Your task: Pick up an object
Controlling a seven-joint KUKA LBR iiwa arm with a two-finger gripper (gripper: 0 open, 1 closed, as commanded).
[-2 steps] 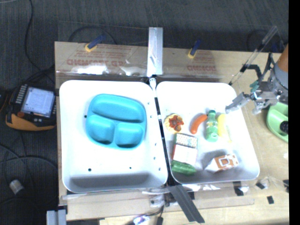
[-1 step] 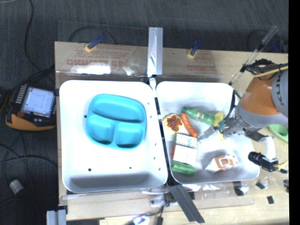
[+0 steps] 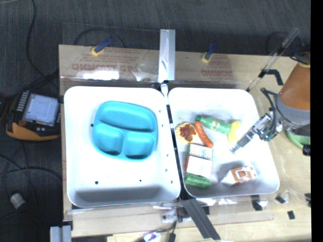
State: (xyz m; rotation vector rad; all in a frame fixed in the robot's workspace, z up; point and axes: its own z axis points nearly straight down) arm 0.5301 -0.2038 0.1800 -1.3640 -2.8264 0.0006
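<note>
Behind both bins, red lettering on clear sheeting [image 3: 106,67] is seen, illegible. Small carton [image 3: 243,174] print unreadable too. Hand [image 3: 241,143] over right bin [image 3: 252,102]; grip state can't be told.

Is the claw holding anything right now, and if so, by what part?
Nothing is held. The claw hangs over bare floor of the right bin, apart from the yellow toy and the orange-and-white carton.

Jumbled toy foods [image 3: 209,147] in right bin [image 3: 262,116]
</note>
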